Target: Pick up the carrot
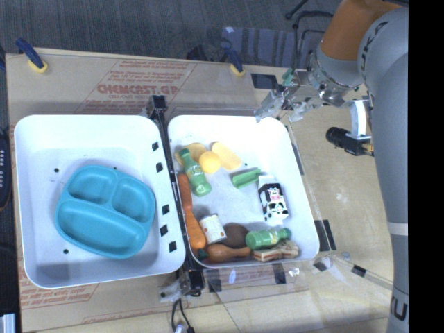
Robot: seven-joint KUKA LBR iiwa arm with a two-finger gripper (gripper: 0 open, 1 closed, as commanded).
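The left bin (28, 207) is holding a blue divided plate (104, 210). The carrot (190, 212) is lying lengthwise in the right bin (295, 179), hard against its left wall, beside a green bottle (196, 175). It is looking like a light, stiff, smooth toy, likely slippery; pinching across its thicker lower half seems safest, though the wall is crowding one side. Whether the claw (277, 103), hovering over the bin's far right corner, is wide or narrow cannot be told.

Bench (104, 82), brown board top; two white bins side by side, left bin (41, 134), right bin (288, 151) just below the jaws.
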